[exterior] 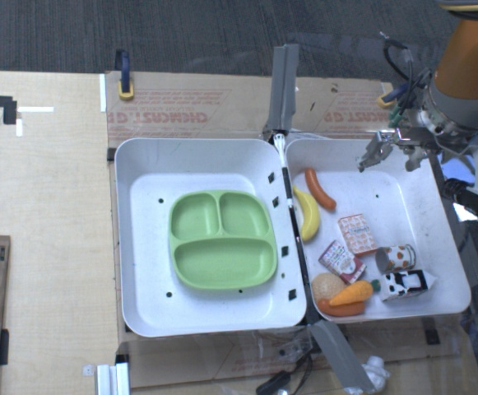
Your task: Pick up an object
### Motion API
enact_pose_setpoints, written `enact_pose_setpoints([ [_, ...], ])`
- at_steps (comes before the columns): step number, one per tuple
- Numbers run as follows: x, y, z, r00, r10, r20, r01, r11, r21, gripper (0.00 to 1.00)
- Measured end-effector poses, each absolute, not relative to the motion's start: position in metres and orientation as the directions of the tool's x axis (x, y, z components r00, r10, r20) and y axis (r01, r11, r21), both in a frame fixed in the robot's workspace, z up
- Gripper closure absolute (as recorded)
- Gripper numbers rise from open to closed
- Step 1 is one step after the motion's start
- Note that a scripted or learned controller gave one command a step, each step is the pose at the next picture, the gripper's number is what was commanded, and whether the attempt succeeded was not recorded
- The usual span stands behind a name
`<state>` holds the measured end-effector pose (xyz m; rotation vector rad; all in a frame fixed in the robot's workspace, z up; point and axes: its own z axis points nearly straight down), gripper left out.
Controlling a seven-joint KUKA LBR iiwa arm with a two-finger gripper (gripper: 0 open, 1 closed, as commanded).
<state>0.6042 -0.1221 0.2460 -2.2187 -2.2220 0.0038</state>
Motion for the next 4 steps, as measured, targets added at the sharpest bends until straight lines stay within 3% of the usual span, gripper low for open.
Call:
enact_pose_setpoints([
  [1,0.537,-0.092,0.097,-0.081,0.997,-0.001,0.997,0.081,0.008,0.00],
  [2,0.539,-0.096,0.107,-0.075,0.997,-0.008,0.997,0.075,0.014,1.00],
  [3,0.539,-0.096,0.107,-0.075,0.997,-0.008,0.997,0.075,0.014,0.00],
  [4,0.526,-0.103,0.096,-0.078,0.997,0.000,0.997,0.078,0.010,0.00],
])
